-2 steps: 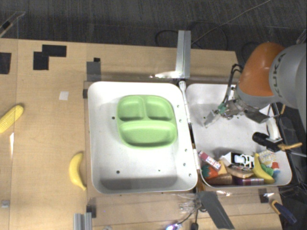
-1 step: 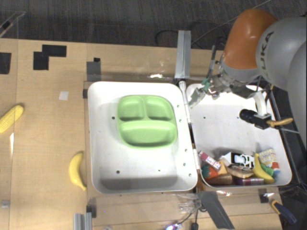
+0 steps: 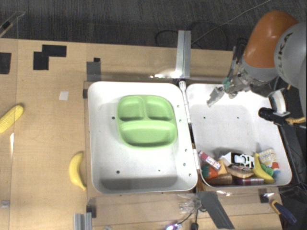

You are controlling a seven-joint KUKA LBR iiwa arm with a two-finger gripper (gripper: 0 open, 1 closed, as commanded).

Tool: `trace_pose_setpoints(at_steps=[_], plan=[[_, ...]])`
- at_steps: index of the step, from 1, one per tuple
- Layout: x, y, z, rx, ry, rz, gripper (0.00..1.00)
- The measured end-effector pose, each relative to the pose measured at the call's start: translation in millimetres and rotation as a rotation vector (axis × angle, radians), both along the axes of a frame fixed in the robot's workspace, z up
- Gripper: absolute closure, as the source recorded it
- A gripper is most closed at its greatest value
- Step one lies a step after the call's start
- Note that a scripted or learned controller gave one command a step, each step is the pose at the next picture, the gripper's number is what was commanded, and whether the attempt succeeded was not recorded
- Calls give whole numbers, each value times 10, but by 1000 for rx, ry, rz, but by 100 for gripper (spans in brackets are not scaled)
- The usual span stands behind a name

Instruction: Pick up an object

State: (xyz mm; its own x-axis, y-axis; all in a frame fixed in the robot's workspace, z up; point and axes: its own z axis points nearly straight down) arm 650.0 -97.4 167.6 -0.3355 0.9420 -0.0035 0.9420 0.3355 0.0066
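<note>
- The gripper (image 3: 216, 96) hangs over the far part of the right bin (image 3: 240, 123), near its back wall, at the end of the arm (image 3: 268, 37); whether it is open or shut I cannot tell, and nothing shows in it
- The pile (image 3: 238, 166) lies well below the gripper in view, heaped along the bin's near wall, apart from the tool; it is a jumble of small things: a red piece at its left, a brown one under it, a black-and-white item in the middle
- A small banana (image 3: 263, 168) lies tilted at the pile's right end, yellow, beside a pale packet
- To the gripper's left sits the left bin (image 3: 103, 143) with a green tray (image 3: 146, 120), three-sectioned, flat
- Far left on the bench (image 3: 43, 143): a second banana (image 3: 76, 170) just beside the left bin; a corn cob (image 3: 10, 118) at the edge
</note>
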Motion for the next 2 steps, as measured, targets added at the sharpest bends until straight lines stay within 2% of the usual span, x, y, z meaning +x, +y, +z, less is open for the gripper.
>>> trace_pose_setpoints(at_steps=[1,2], plan=[[-381,52,-774,1,-7,15,0],[120,-54,-789,0,-2,120,0]])
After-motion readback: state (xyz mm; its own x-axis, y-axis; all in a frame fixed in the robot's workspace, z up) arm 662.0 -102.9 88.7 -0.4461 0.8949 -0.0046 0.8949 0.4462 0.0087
